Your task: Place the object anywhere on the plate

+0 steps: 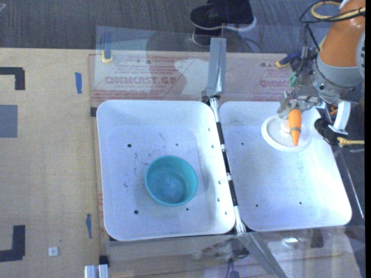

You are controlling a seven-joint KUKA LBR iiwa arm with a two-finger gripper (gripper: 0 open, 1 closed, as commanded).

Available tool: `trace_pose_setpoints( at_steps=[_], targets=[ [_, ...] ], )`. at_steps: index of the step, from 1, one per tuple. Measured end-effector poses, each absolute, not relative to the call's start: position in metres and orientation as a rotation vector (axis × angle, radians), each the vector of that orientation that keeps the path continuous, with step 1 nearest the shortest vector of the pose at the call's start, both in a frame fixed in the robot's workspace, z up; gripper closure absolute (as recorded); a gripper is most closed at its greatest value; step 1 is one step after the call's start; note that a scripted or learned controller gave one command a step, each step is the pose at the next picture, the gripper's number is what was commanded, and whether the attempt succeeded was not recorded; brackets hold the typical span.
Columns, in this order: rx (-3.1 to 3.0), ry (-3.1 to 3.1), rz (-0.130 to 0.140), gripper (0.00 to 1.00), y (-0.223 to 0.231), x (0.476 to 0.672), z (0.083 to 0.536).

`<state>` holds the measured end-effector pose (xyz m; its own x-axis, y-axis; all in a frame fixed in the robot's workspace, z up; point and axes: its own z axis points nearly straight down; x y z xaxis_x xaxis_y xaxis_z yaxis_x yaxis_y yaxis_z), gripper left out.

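You see the carrot (295, 126) over the plate (272, 133) near the right bin's (290, 201) back edge. Gripper (294, 106) closed on its top. Cup (170, 180) occupies left bin (116, 155).

An orange carrot-shaped object (295, 125) is seen over a small round white plate (272, 135), its pointed end directed toward the near edge of the right bin (290, 207) and its blunt end toward the far edge. Whether it rests fully on the plate cannot be told. The plate is laid flat on the floor of the right bin, close to that bin's far right corner, and is partly covered by the object.
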<state>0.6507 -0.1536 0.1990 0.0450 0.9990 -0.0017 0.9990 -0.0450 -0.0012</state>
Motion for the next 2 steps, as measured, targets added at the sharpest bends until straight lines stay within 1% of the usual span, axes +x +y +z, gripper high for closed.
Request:
trace_pose_setpoints(
  at_steps=[1,2],
  targets=[
    [2.184,2.26,0.0,1.0,-0.069,0.614,0.185],
    [2.203,2.248,-0.009,1.0,0.015,0.587,0.183]
  ],
)
